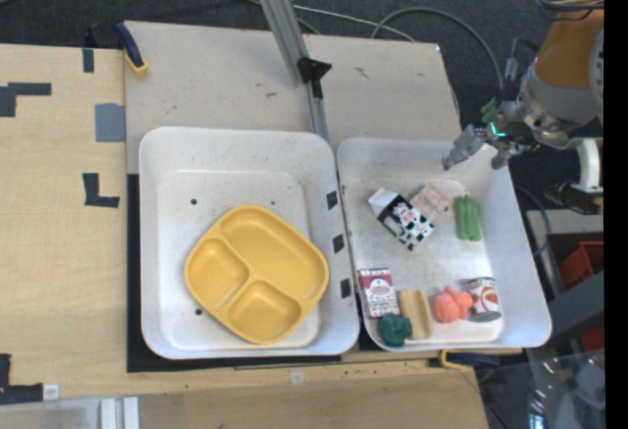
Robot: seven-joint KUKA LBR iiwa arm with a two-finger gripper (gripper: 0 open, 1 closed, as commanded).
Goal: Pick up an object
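The right bin holds several small objects: a black-and-white spotted box, a pale packet, a green piece, a pink carton, a tan block, a dark green lump, a coral toy and a small can. My gripper hovers over the bin's far right corner, above and behind the green piece. It is open, and nothing sits between its fingers.
A yellow divided plate lies in the left bin. A slanted metal pole rises behind the bins, with cables on the floor around it. A blue and yellow clamp sits at the bench's far left corner.
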